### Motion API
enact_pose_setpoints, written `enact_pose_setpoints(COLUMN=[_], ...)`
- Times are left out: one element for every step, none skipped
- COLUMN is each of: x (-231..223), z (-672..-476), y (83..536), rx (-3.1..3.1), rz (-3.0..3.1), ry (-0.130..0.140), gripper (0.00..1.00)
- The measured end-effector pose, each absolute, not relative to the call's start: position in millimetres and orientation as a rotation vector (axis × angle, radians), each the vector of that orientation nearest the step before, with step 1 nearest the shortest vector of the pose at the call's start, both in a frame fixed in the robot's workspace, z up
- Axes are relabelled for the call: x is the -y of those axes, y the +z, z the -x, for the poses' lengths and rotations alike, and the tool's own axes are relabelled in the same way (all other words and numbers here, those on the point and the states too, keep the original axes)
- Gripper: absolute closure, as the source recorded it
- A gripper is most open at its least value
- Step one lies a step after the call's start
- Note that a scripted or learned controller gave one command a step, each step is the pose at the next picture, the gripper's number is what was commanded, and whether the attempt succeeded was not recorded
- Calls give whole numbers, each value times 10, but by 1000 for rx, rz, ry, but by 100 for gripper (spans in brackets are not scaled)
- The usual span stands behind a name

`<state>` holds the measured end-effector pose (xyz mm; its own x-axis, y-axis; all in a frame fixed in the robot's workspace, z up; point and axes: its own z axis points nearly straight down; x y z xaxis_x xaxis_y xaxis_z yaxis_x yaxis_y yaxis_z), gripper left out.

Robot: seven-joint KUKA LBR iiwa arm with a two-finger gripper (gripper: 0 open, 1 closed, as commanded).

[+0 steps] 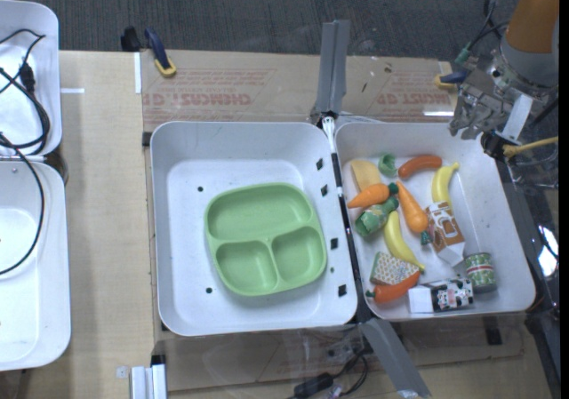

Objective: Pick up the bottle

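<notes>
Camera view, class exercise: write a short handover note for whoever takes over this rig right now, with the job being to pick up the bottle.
Gripper: above the right bin's far right corner, holding nothing visible; finger state unclear.
Bottle: lying on its side at the right bin's near edge, beside the small can, among toy bananas, carrots and other items.
Left bin: holds the green divided plate.
Done: nothing yet; the bottle is untouched.
Left: move over the bottle, descend, grasp, lift.

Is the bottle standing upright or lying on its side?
Lying down: the bottle rests lengthwise on the right bin's floor.
</notes>
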<state>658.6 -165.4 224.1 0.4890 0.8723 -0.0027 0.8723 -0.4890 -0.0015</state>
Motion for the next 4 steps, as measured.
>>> enact_pose_setpoints(x=[1651, 1651, 1014, 949], z=[-6586, -6586, -6583, -6583], y=[2241, 2241, 1095, 916], rx=[-1588, -1588, -1415, -1419], rz=[-2711, -2711, -2806, -2804], ry=[-5, -5, -3, -5], gripper=[0, 0, 0, 0])
